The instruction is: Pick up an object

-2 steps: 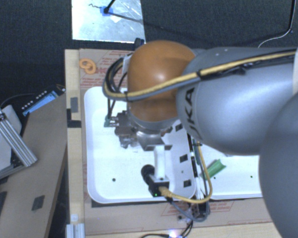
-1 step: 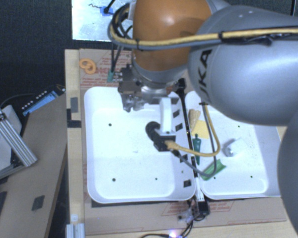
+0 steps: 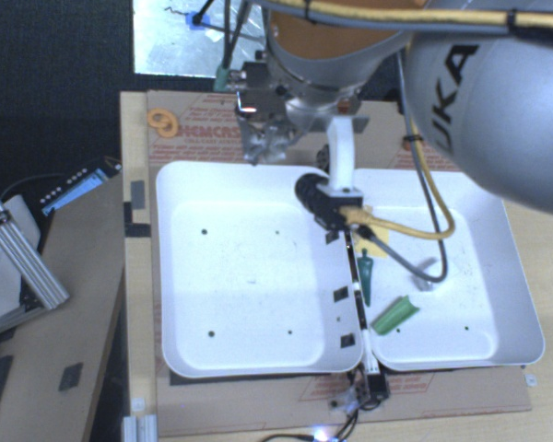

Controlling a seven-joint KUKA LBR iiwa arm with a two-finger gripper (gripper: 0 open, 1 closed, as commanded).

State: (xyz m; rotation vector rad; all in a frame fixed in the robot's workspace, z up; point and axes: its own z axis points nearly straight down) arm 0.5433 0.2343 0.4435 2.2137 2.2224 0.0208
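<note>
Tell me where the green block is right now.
The green block lies in the right bin, near its front left corner, beside the divider between the bins and just below a small dark green piece.

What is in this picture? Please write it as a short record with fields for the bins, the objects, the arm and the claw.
left bin: shallow white plastic bin, bare floor with small dark dots
right bin: shallow white plastic bin, holds the objects
objects: light green ridged plastic piece near the front; dark green pointed piece by the divider; yellow flat piece, partly hidden
arm: grey arm with orange band, over the far side of the bins
claw: metal claw above the far edge of the left bin, fingers unclear
grasp: nothing seen held
</note>
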